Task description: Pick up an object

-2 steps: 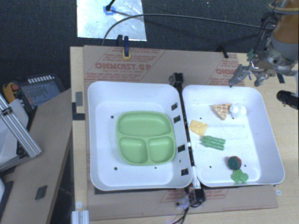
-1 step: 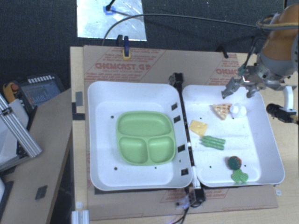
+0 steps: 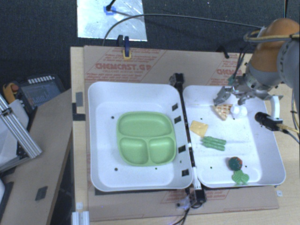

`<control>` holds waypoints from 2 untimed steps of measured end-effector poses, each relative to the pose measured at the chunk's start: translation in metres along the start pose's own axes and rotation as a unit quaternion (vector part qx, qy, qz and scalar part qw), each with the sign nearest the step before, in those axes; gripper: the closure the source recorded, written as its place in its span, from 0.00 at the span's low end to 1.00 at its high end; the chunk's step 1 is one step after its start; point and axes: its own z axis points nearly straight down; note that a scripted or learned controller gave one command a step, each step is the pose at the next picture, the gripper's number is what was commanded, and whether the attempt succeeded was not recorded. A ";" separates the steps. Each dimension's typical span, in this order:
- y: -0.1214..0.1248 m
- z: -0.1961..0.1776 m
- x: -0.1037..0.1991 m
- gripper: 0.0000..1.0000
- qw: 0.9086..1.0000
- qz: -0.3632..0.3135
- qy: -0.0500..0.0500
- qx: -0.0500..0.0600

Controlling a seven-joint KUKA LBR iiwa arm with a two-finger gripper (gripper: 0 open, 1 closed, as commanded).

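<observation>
**Hovering at the far end of the right bin, waffle piece just below me**

Dark carpet surrounds the bench, and on its cardboard sheet sit two shallow white bins side by side. My arm reaches in over the right bin [image 3: 267,139], and my gripper [image 3: 233,93] hangs above that bin's far end. My fingers are spread apart, one prong angled toward the divider between the bins, the other back toward my wrist; I see nothing between them.

What matters for the coming move: the nearest object is a tan waffle piece [image 3: 223,110], lying just below and a touch toward the bins' divider from my fingertips. It looks like a small wedge with a grid pattern, its long axis running roughly from my gripper down toward the near rim. Just beside it, on my wrist side, rests a small white object [image 3: 239,110], too small to identify.

Farther from me, toward the near rim, lie a yellow cheese wedge [image 3: 199,128], a green bean pod [image 3: 214,143], a dark red-and-green round toy [image 3: 235,162] and a green leafy piece [image 3: 240,177]. Well beyond my reach now, the left bin [image 3: 101,139] holds a green divided plate [image 3: 146,138].

I judge the waffle piece the likeliest pick: a short drop, with my fingers needing to straddle its narrow width.
</observation>
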 end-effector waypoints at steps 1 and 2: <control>0.001 0.061 0.002 0.00 1.000 0.000 -0.001 -0.002; 0.005 0.043 0.002 1.00 1.000 -0.001 -0.001 -0.007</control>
